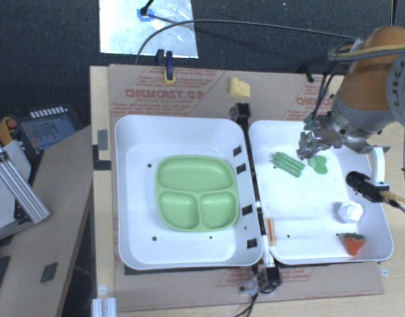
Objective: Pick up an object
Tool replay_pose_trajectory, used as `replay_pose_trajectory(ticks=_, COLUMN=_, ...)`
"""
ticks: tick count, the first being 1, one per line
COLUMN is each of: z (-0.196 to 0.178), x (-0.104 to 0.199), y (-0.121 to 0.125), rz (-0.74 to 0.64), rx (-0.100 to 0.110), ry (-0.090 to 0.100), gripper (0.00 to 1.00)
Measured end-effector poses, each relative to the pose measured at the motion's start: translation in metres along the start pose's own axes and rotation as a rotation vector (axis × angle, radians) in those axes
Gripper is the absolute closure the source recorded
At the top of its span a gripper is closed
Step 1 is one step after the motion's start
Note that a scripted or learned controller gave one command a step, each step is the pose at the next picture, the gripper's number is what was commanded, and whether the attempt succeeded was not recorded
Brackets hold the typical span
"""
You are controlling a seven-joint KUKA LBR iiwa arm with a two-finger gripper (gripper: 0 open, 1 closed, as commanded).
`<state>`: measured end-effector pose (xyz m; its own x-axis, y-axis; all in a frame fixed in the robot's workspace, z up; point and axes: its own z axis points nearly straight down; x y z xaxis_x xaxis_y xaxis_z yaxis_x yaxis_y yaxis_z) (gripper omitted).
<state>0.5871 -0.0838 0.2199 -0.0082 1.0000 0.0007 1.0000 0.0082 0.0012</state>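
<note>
The right bin holds a green ridged stick, a small green piece, a white crumpled lump and an orange-red strawberry-like thing. My gripper hangs over the back of this bin, just above and between the two green pieces. Nothing is seen between its fingers. The left bin carries a light green divided plate.
A thin orange stick lies by the divider between the bins. A yellow block sits on the cardboard behind the bins. A grey device and a metal rail stand at the left of the bench.
</note>
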Motion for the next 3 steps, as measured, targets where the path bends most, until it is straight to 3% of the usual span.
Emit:
replay_pose_trajectory(ticks=2, z=0.001, x=0.106, y=0.019, rz=-0.002, rx=-0.003, ry=0.001, gripper=1.0)
replay_pose_trajectory(ticks=3, z=0.0, x=0.162, y=0.009, rz=-0.001, rx=0.001, ry=0.001, gripper=1.0)
